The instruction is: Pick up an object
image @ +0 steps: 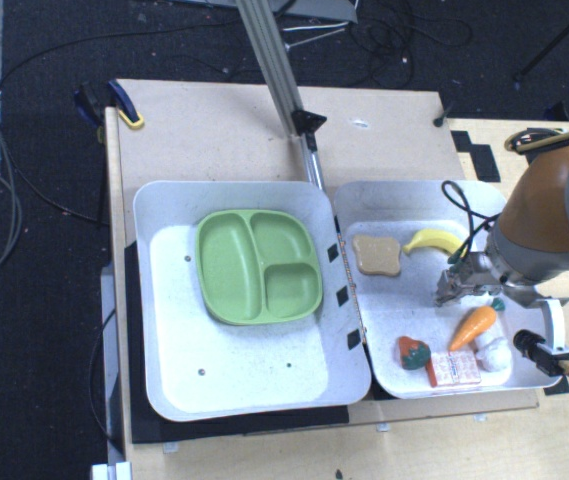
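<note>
My gripper (451, 290) is low in the right bin (404, 298), its tip just left of an orange carrot (474, 326) and below a yellow banana (434, 241). A slice of toast (376, 256) lies to the gripper's upper left. Near the bin's front lie a red strawberry-like piece (414, 352), a small red and white box (454, 369) and a white object (494, 353). Nothing shows between the fingers.
The left bin (164, 368) bears a green divided plate (260, 266). A grey metal pole (274, 58) slants down to the bins' back edge. The orange-banded arm (549, 213) covers the right bin's right side. Cables lie on the dark floor around the bench.
</note>
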### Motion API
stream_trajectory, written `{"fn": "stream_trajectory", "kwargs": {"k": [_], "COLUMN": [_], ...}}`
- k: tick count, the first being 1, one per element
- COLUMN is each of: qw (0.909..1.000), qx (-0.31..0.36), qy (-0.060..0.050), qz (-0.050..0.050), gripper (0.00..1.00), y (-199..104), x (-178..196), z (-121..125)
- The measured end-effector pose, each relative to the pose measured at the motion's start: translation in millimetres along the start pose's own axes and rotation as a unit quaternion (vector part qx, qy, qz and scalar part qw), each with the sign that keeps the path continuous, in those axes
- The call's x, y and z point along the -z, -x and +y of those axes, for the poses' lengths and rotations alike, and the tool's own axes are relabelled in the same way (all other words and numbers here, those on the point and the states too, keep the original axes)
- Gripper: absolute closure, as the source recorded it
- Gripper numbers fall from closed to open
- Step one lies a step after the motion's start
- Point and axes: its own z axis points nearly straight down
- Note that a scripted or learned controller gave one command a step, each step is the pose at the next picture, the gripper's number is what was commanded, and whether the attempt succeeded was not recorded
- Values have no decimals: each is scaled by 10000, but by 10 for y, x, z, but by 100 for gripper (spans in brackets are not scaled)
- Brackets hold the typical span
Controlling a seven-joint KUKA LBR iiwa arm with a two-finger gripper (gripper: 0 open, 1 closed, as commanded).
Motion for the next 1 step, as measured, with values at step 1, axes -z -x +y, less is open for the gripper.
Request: {"fn": "stream_trajectory", "kwargs": {"k": [1], "qw": [10000], "qx": [19], "qy": [-7], "qz": [10], "gripper": [100], "y": [-78], "x": [569], "z": [-35]}}
